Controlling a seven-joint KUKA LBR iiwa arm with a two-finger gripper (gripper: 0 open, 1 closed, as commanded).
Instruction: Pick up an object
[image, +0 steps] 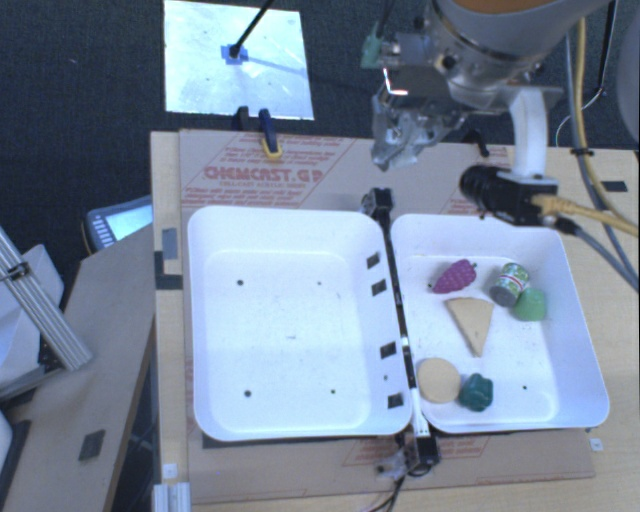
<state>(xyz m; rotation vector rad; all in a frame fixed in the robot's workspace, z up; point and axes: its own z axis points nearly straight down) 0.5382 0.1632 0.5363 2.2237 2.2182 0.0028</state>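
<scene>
My gripper (397, 152) hangs high above the back edge of the bench, over the seam between the two bins, with nothing seen between its fingers. In the right bin (570, 300) lie a purple grape bunch (455, 275), a small tin can (509, 283), a light green piece (531, 305), a tan cheese wedge (472, 322), a round beige cookie (437, 380) and a dark green pepper-like piece (476, 392). All of them sit well below and in front of the gripper.
The left bin (200, 330) stands beside the right one, joined by a black clipped seam (392, 300). Brown cardboard (260, 170) lies under both bins. A shiny metal sheet (236, 60) sits at the back left.
</scene>
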